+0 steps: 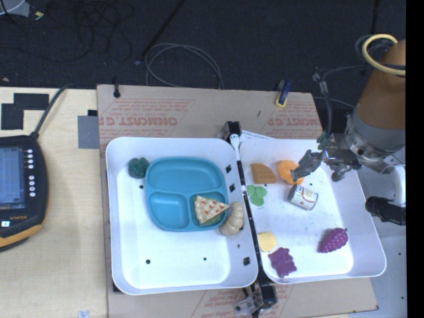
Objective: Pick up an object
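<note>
My gripper (322, 167) hangs over the upper right part of the right bin (371, 257). It is open, with nothing between its fingers. Its left finger (307, 162) is just right of an orange piece (287, 170) and above a small white can (303, 197) that lies on its side. In the same bin lie a brown bread-like piece (263, 173), a green leafy piece (256, 195), a yellow piece (266, 242) and two purple grape bunches (283, 262) (333, 240).
The left bin (172, 270) holds a blue divided plate (173, 191) with a pizza slice (211, 209), a dark green piece (138, 167) and a beige piece (232, 222) by the divider. A black-and-yellow pendant (16, 187) lies at the far left. Cables run behind the bench.
</note>
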